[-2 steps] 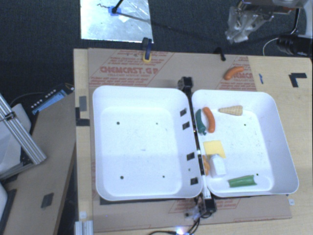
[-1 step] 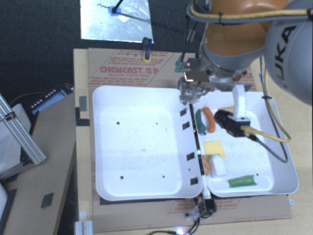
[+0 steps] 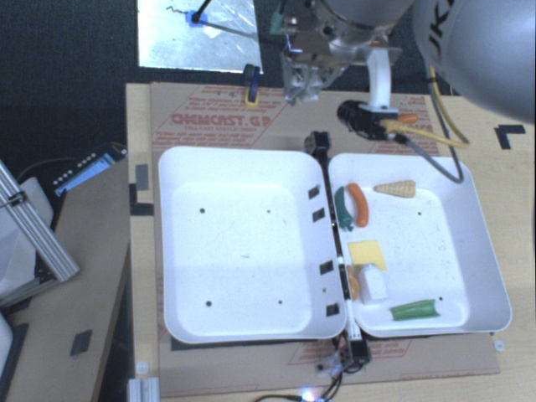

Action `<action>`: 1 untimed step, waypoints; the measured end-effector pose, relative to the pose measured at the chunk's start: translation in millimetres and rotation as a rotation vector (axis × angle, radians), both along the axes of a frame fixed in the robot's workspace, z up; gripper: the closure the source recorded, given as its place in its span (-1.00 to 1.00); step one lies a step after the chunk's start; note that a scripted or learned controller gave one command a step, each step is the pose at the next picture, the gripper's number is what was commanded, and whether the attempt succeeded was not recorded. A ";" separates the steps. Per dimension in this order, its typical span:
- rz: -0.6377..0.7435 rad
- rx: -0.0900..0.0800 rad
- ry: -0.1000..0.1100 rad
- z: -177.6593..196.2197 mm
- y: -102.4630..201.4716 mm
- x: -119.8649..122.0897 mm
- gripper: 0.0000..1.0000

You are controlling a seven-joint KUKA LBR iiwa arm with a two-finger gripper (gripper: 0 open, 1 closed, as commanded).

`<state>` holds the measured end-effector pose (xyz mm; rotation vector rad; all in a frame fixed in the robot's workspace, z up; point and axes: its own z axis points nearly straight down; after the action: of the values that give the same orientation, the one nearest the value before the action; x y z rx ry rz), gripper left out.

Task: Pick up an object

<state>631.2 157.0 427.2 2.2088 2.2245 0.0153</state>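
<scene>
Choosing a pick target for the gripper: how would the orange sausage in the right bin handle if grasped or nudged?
The sausage looks rounded and elongated, so a sideways nudge would probably roll it. Its smooth skin may slip between fingers unless gripped across its middle. It lies against the green piece by the bin's left wall, so closing fingers could well bump that too.

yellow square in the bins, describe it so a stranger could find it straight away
Look in the right-hand bin, near the divider it shares with the left bin. About halfway down that side lies the flat yellow square, below the orange sausage and just above a white block. It is the bin's one flat, yellow, square-cornered piece.
</scene>
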 end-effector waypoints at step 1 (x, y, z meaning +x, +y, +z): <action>-0.001 0.001 -0.001 115.1 4.7 -2.5 1.00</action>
<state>628.7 161.8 542.2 2.2101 2.2231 0.0180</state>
